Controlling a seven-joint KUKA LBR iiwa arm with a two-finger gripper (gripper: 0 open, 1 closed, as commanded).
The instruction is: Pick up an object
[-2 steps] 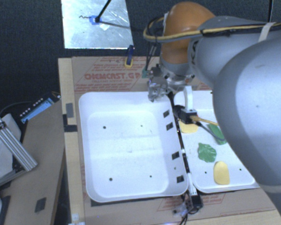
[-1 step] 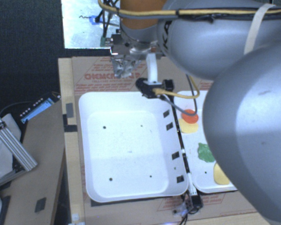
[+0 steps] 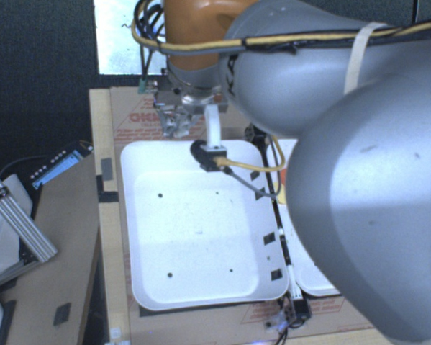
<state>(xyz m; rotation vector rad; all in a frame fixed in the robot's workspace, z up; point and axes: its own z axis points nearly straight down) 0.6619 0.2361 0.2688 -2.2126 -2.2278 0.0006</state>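
Note:
My gripper (image 3: 190,122) hangs at the far rim of the left white bin (image 3: 142,208), under the orange band (image 3: 207,21) of the arm. A black fitting (image 3: 209,158) with a yellow cable sits just below it, over the bin's far edge. The visible floor of the left bin bears a few small dark specks (image 3: 160,196). The bulky grey arm (image 3: 359,160) covers most of the right bin (image 3: 318,282), hiding whatever lies in it. Nothing is visibly held.
The bins rest on a brown cardboard sheet (image 3: 130,118) on the bench. A metal rail (image 3: 20,222) and a black strip with blue marks (image 3: 57,166) lie off the bench to the left. Black clips and cables (image 3: 276,237) run along the divide between the bins.

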